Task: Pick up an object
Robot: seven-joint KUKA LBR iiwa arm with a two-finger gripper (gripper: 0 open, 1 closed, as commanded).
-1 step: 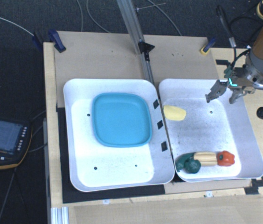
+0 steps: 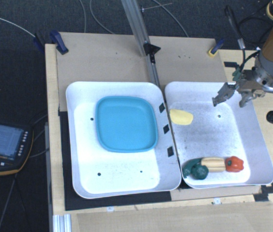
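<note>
Surface carries two white bins side by side. Left bin holds a blue plate. Right bin: yellow object near its left wall; green object, tan piece and red object in a row at the front edge. End effector over the right bin's back right, fingers spread, released, gripping nothing.

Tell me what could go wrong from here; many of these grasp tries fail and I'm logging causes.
1. The green object, tan piece and red object lie bunched against the right bin's near wall, so a grasp there may catch two or hit the rim.
2. The yellow object sits near the bins' divider, leaving little room on that side.
3. The hand hangs open over bare bin floor.
</note>
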